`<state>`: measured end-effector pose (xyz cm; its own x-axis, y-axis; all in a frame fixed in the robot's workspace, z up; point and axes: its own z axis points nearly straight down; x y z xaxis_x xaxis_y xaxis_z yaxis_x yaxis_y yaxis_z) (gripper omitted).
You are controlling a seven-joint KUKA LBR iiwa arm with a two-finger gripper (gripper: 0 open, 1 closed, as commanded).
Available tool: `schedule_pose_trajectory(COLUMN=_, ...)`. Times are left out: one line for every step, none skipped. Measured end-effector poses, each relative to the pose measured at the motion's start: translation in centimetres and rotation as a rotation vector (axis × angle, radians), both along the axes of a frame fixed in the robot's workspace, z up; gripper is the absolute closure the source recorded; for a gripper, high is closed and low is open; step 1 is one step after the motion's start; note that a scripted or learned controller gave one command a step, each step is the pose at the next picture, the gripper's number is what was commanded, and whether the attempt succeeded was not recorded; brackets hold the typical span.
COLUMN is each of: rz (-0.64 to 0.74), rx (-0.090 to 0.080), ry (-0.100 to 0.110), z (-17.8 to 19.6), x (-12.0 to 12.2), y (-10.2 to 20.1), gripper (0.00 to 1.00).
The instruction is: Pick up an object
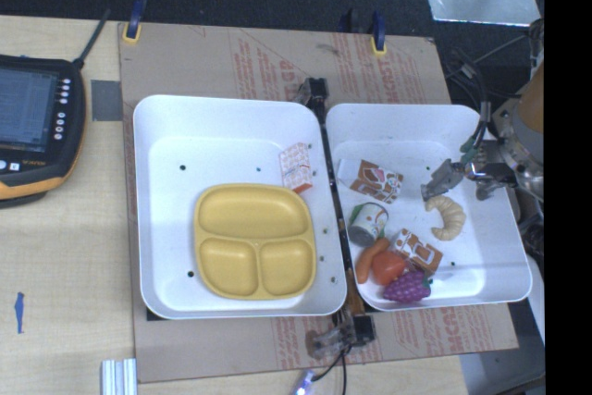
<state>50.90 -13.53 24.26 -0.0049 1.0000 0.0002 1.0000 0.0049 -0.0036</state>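
My gripper hangs at the right side of the right bin, with its fingers spread open and nothing between them. A tan croissant lies just below the fingertips, apart from them. Further left in that bin are a brown-and-white packet, a small tin, an orange carrot, a red fruit, purple grapes and a second brown packet.
The left bin holds a yellow divided plate and a small red-and-white packet by its right wall. A black-and-orange pendant lies on the bench at far left. Clamps hold the cardboard at the back.
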Motion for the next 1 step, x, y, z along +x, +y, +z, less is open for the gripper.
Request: schedule_pose_trajectory(rz=0.000, rx=-0.002, ry=0.000, z=-2.80, x=5.65, y=-3.17, gripper=0.00)
